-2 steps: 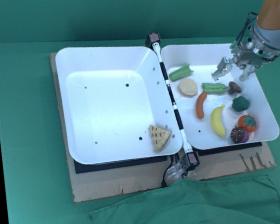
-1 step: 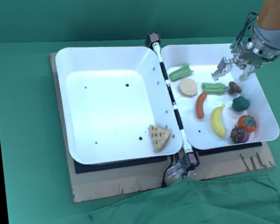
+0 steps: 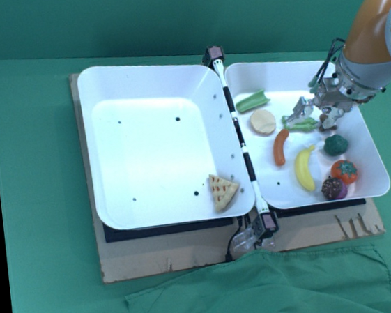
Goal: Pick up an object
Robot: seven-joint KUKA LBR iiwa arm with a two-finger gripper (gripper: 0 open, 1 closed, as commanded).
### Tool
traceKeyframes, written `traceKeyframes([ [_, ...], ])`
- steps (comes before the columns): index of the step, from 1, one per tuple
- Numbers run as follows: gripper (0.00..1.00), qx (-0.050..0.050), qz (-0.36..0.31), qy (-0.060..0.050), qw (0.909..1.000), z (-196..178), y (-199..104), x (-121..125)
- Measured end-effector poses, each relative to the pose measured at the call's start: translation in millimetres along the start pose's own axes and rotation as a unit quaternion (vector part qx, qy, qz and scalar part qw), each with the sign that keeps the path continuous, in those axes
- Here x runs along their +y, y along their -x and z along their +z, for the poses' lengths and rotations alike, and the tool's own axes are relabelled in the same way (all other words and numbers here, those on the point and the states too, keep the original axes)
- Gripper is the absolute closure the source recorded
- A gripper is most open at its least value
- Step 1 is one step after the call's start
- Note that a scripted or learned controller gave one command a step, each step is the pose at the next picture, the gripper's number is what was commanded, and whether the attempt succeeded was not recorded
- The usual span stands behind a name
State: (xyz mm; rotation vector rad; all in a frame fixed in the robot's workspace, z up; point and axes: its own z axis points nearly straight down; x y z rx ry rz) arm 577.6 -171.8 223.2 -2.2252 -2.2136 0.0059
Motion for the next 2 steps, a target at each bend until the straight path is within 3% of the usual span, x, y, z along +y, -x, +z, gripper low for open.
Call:
traceKeyframes([
  [1, 0.0, -0.001, -0.001, 0.005, 1.0, 41, 2, 2],
  [2, 1.0, -0.004, 0.002, 0.012, 0.9999, 25, 5, 4],
])
